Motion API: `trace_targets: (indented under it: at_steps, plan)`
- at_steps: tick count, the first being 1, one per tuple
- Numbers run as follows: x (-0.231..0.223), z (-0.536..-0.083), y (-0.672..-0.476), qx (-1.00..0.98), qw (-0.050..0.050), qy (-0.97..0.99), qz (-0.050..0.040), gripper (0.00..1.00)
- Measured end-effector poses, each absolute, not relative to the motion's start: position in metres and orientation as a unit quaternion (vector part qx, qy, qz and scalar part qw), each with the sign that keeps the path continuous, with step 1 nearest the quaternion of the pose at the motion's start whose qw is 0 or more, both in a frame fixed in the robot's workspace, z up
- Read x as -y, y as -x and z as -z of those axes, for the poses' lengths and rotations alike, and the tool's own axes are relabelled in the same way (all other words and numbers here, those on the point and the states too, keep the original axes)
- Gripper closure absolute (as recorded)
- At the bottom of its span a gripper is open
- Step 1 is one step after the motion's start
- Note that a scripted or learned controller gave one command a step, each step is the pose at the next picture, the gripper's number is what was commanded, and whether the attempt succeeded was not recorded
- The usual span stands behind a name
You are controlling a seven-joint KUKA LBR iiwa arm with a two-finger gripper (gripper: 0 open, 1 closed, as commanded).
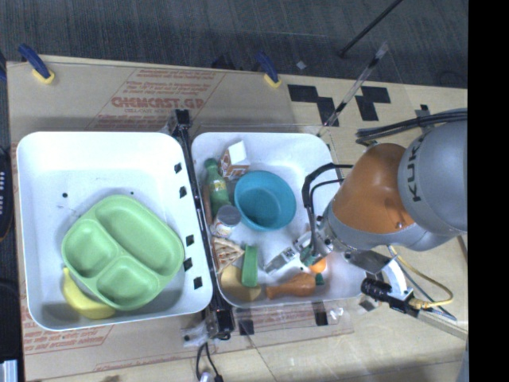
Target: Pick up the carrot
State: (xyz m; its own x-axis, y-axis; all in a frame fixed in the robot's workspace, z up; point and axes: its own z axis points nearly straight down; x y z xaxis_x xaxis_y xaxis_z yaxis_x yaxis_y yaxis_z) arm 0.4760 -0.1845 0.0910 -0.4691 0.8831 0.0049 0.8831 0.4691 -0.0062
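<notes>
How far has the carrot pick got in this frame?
Done: the arm has brought its end effector down into the right bin, close to the carrot. In hand: nothing visibly; the carrot lies on the bin floor near the front wall. Left: grasping it and lifting it clear.

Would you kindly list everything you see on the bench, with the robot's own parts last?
left bin: one, white, left half of the bench
right bin: one, white, beside it
divided plate: one, green, left bin
yellow item: one, under the plate's near edge
bowl: one, blue, middle of right bin
bottle: one, green, right bin's left side
carrot: one, orange, right bin's near edge
clamps: two, blue, bench's far edge
arm: one, grey and orange, right
claw: one, above the carrot
</notes>
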Motion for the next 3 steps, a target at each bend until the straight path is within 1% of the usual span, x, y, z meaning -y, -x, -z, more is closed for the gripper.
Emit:
trace_targets:
  at_steps: [1,2,3]
  plan:
    - [0.185,-0.101,-0.477,0.859,0.005,0.512,-0.0021,1.0]
    - [0.208,-0.226,-0.478,0.802,-0.002,0.597,-0.0023,1.0]
    - [0.194,-0.093,-0.476,0.701,0.004,0.713,-0.0016,1.0]
